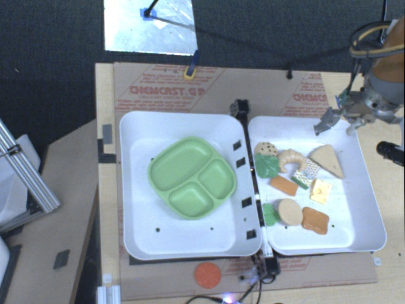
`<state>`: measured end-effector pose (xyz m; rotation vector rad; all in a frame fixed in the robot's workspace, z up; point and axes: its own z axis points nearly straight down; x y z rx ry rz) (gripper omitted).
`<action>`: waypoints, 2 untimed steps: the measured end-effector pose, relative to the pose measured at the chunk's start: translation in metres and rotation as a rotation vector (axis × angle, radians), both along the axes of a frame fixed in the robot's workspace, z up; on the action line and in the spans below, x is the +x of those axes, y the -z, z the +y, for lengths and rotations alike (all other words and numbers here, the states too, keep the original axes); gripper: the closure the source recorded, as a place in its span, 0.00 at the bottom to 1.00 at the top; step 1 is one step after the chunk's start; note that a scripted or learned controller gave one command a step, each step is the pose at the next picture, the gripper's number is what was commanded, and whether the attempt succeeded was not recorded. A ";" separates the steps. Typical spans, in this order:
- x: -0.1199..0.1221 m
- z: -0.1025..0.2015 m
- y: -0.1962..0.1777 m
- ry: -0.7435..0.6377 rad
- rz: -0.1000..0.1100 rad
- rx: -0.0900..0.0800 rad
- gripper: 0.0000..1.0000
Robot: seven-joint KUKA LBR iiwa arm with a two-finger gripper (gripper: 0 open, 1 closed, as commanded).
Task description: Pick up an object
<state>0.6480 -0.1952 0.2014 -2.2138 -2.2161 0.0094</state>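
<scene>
Two white bins point(190, 122) sit on a cardboard-covered bench point(164, 84) over dark carpet point(50, 37), the gripper point(338, 122) open and empty above the right bin's far edge.

Robotics lab — taped cardboard-topped bench point(158, 84), aluminium framing point(25, 176), loose cables point(266, 43) — twin white bins point(183, 122).

You get bright, even overhead light here. The white bins point(190, 122) nearly wash out, and the foil sheet point(150, 18) at the top glares. Shadows are soft and faint. Detail is slightly soft throughout, with coarse grain.
</scene>
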 end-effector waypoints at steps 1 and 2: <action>0.003 0.001 -0.008 -0.003 -0.013 -0.003 0.00; -0.003 0.002 0.034 -0.001 -0.011 -0.003 0.00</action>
